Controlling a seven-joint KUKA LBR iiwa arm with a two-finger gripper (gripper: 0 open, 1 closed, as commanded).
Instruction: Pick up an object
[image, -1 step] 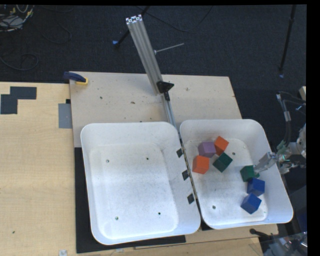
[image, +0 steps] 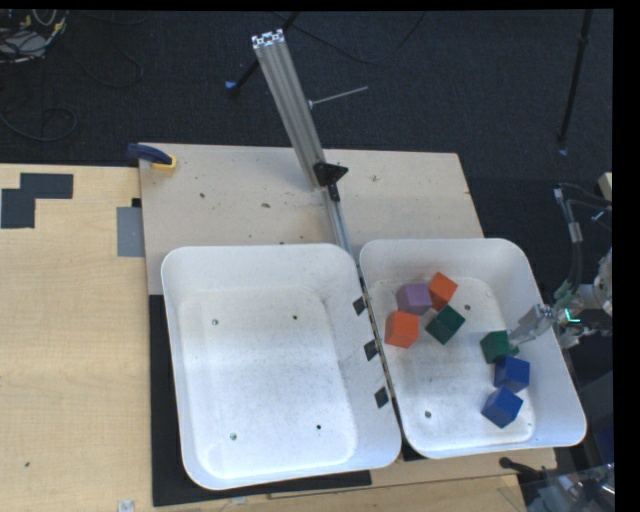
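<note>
The right white bin (image: 540, 290) holds several small cubes. A purple cube (image: 413, 297) and an orange cube (image: 443, 290) sit near its back left, with a second orange cube (image: 402, 328) and a dark green cube (image: 445, 324) just in front of them. A green cube (image: 493, 347) lies near the right wall, and two blue cubes (image: 513, 373) (image: 502, 407) lie in front of it. My gripper (image: 517, 336) reaches in low over the bin's right rim, its tip right at the green cube's upper right side. Whether it touches the cube is unclear.
The left white bin (image: 200, 270) stands beside the right one, with black clips along the shared edge. An aluminium post (image: 295, 110) slants up behind the bins. A blue-and-yellow clamp (image: 152, 155) lies at the board's back left corner.
</note>
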